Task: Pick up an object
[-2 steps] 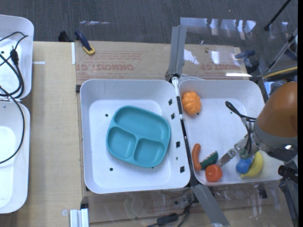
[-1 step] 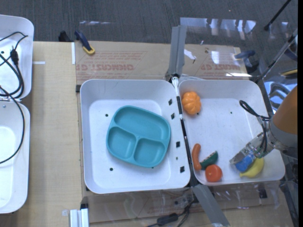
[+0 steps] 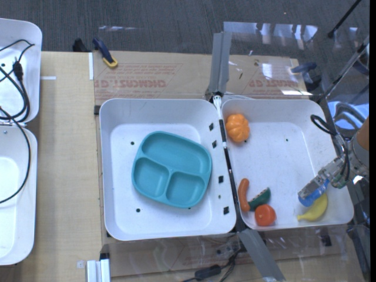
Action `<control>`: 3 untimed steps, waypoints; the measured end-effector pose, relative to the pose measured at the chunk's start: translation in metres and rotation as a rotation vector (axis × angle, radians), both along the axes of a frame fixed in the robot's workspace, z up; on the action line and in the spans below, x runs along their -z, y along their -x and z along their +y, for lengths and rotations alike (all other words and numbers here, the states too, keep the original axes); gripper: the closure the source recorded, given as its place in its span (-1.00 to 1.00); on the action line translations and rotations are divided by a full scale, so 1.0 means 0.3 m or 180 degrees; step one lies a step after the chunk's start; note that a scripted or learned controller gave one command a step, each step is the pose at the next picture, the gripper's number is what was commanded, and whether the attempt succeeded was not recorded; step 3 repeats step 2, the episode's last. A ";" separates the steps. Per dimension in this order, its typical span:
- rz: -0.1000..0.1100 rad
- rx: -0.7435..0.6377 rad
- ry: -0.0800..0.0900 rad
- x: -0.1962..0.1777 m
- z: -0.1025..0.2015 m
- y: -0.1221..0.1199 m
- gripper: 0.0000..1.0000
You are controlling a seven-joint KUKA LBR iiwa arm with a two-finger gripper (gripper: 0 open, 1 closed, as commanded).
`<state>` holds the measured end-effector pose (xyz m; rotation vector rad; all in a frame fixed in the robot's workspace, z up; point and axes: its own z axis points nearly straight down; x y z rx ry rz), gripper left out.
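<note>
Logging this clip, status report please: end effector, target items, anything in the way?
End effector low in right bin, just above the banana. Nothing seen held. Tomato and carrot sit clear to its left; pumpkin far corner.

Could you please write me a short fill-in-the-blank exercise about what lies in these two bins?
1. The teal divided plate lies in the ____ bin.
2. The small pumpkin is coloured ____.
3. The pincer hovers right above the yellow ____ in the right bin.
4. The red tomato sits nearest that bin's ____ wall.

Missing words: left; orange; banana; front
</note>
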<state>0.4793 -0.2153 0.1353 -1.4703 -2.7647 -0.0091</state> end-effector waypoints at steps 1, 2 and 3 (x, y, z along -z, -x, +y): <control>-0.0004 0.0319 0.0031 -0.133 0.007 -0.064 -1.00; -0.0005 0.0295 0.0029 0.155 0.115 -0.113 -1.00; -0.0005 0.0295 0.0029 0.155 0.115 -0.113 -1.00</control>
